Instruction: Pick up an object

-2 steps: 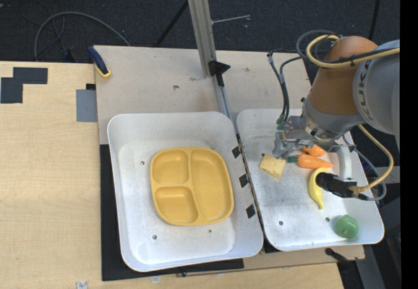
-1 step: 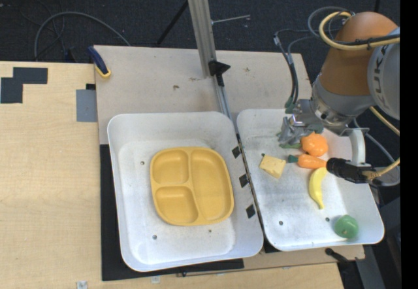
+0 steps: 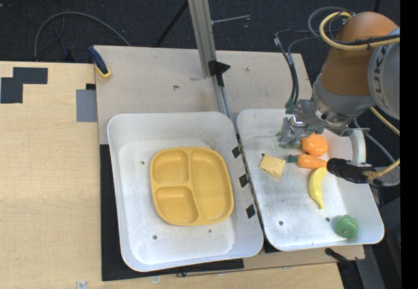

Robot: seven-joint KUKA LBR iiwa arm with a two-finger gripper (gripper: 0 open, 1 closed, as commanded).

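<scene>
The right bin (image 3: 287, 229) holds several toy foods: a pale yellow cheese wedge (image 3: 273, 166), an orange fruit (image 3: 315, 144), an orange carrot (image 3: 310, 162), a yellow banana (image 3: 317, 186) and a green fruit (image 3: 346, 226). My gripper (image 3: 292, 131) hangs low over the far part of this bin, just left of the orange fruit and up-right of the cheese wedge. It is small and partly masked by the wrist. I see no object held in it.
A yellow divided plate (image 3: 192, 186) lies in the left bin (image 3: 130, 144). An upright metal post (image 3: 202, 26) stands behind the bins. The arm's orange wrist (image 3: 359, 52) and cables loom over the right bin's far right corner.
</scene>
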